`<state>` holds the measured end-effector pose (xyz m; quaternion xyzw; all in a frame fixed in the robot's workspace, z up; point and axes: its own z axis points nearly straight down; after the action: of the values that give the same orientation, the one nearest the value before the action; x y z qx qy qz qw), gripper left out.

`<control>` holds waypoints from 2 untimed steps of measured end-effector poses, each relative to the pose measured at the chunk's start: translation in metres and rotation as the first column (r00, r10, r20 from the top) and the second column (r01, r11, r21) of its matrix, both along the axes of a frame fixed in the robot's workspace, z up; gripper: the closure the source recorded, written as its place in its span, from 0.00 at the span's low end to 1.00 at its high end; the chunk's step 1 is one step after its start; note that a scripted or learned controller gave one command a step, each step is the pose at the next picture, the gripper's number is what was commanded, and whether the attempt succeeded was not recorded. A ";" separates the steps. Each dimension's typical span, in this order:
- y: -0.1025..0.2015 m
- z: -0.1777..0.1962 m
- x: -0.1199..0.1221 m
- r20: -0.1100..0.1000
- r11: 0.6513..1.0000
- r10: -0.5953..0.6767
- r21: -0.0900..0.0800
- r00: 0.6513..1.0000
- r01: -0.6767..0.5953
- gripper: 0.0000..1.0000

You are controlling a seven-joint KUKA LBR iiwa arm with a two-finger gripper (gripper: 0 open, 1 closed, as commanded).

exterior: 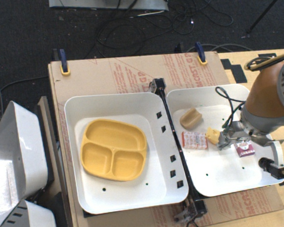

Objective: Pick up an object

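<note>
Four objects (191, 118) lie in the right bin (216, 183); pincer (228, 141) state unclear.

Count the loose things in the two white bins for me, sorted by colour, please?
Yellow: 2, the divided plate and a small block
Tan: 1, a bread-like piece
Red and white: 1, a packet
Purple: 1, a small packet
Total: 5

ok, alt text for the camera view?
The grey arm's gripper hangs low in the right bin, beside a yellow chunk, a red-and-white packet, a tan block and a small purple packet. The left bin holds a yellow divided plate.
</note>
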<state>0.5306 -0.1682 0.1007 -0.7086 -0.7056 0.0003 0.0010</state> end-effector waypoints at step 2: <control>-0.006 0.084 0.000 0.005 1.000 0.007 -0.003 1.000 -0.006 1.00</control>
<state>0.5310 -0.1743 0.1852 -0.7063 -0.7079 -0.0007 -0.0019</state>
